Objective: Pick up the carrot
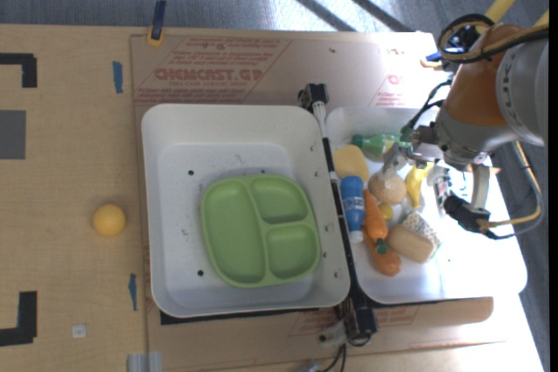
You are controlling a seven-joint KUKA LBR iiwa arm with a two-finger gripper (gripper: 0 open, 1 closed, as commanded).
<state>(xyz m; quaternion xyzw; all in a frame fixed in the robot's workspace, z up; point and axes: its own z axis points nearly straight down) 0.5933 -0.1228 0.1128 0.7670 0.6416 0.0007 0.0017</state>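
— Over the right bin (488, 270), what do we see?
— We see the gripper (417, 159) hang among the toy food; whether it is wide or narrow we cannot tell.
— And the carrot (376, 219)?
— Just left and nearer, beside the blue bottle (352, 203), its long axis running near to far.

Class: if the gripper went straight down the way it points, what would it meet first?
Probably the beige, egg-like item under the gripper, not the carrot, which lies just beyond it in the right bin. Depth is hard to judge from this slanted view.
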